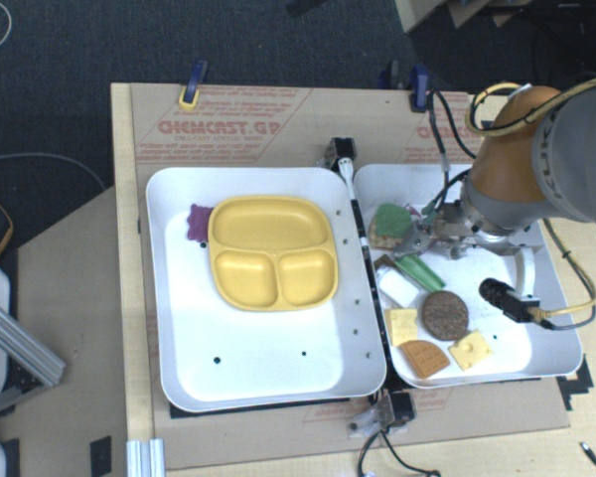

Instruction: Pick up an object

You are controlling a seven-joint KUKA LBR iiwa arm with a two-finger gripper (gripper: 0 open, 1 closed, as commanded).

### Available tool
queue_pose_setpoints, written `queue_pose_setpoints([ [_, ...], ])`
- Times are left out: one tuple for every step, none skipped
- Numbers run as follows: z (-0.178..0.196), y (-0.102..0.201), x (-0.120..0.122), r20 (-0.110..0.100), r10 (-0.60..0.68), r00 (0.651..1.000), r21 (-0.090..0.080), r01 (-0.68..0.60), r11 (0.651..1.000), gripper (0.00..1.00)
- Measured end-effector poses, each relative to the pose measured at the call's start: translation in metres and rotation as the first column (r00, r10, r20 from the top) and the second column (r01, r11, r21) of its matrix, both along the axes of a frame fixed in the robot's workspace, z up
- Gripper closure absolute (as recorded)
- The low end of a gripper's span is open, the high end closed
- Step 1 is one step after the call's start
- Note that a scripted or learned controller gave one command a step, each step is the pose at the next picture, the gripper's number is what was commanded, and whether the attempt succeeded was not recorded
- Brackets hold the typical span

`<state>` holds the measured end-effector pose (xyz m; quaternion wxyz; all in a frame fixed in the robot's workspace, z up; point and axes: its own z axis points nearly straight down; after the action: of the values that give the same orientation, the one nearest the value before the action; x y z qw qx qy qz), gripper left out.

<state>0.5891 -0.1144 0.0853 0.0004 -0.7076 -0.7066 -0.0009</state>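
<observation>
Hand point(432, 235) hovers low over the right bin point(551, 351) beside a green cylinder point(418, 270); finger state unclear.

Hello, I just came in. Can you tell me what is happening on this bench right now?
A robot arm reaches in from the right, and its end effector is low over the right bin, near a green piece. That bin also holds a brown round disc and yellow cheese-like pieces. Nothing looks lifted yet. The left bin holds a yellow divided tray and a small purple item.
</observation>
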Motion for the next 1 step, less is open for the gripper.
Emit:
queue_pose_setpoints([
  [0.0121, -0.0002, 0.0010, 0.004, 0.000, 1.000, -0.001, 0.000, 1.000, 1.00],
])
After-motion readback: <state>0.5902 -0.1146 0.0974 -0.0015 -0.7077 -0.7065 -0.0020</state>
